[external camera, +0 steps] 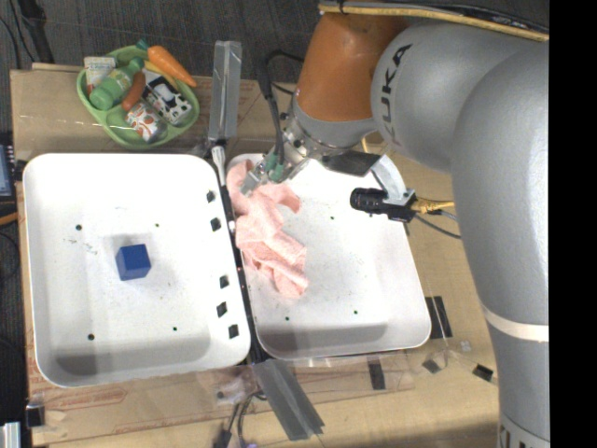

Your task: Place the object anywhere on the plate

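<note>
While the big grey arm (466, 157) fills much of the right side, it hides the far right corner of the right bin (373, 297) and part of the counter (56, 87) behind it. Its fingers (266, 171) hang over the bin's far left corner, just above the top of a crumpled pink cloth (270, 236); they are small and blurred against the cloth, so I cannot tell whether they are open, closed or pinching fabric. The cloth lies along the left side of the right bin, close to the wall between the bins. A blue cube (133, 260) sits alone in the left bin (56, 325). Beyond that bin stands a green bowl (98, 119) of small things (a carrot is plain, the rest hard to make out).
</note>
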Controlling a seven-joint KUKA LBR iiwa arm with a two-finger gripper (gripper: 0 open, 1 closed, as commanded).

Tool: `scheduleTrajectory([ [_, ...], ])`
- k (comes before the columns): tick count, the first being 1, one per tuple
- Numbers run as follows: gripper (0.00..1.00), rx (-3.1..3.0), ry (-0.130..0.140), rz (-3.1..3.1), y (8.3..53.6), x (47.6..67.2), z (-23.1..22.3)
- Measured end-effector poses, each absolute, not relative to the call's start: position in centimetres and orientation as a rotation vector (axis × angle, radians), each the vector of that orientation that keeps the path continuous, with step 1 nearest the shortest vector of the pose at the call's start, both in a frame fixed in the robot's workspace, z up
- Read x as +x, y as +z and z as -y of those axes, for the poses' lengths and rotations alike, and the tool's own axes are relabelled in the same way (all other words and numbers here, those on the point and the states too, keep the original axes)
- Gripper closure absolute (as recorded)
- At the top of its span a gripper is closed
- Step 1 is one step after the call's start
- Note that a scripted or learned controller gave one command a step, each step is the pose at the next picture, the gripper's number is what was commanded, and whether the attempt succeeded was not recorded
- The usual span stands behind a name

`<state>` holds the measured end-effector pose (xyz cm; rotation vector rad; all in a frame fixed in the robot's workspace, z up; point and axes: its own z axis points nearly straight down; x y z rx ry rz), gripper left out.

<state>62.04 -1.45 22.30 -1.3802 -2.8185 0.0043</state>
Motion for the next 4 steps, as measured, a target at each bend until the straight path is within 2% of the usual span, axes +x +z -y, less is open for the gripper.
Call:
scheduleTrajectory([
  [1, 1.00, -0.783, 0.003, 3.040, 23.4, 58.2, -2.2],
  [2, 1.00, -0.158, 0.002, 3.135, 23.5, 55.7, -5.3],
  [3, 1.00, 0.012, 0.002, 3.139, 23.2, 52.4, -9.1],
  [4, 0.00, 0.012, 0.002, 3.139, 23.2, 52.4, -9.1],
])
